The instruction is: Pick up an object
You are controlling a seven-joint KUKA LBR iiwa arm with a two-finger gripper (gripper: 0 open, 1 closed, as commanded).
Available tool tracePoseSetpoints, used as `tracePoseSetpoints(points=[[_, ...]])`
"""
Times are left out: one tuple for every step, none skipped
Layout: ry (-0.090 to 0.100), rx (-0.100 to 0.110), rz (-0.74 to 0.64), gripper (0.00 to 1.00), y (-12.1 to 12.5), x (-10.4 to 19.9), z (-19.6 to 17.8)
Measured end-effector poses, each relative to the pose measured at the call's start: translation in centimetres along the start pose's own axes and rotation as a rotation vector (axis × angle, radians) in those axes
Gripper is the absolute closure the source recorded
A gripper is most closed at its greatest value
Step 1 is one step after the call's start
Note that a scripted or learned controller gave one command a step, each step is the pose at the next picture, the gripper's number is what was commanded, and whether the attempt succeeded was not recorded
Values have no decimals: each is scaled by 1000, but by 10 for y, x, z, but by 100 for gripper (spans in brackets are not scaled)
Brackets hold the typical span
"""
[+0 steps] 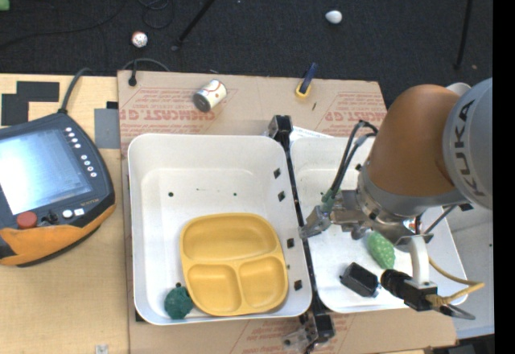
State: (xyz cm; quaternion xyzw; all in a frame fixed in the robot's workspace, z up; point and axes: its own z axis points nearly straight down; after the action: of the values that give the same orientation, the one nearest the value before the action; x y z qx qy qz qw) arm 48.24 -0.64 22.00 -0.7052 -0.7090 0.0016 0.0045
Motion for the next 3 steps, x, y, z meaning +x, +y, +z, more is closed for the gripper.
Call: tracePoseSetpoints(points=[[-4,0,13,0,-8,-99,99],[-1,-10,-3,0,-6,0,29],[-2,-3,10,100,-7,-6,23]])
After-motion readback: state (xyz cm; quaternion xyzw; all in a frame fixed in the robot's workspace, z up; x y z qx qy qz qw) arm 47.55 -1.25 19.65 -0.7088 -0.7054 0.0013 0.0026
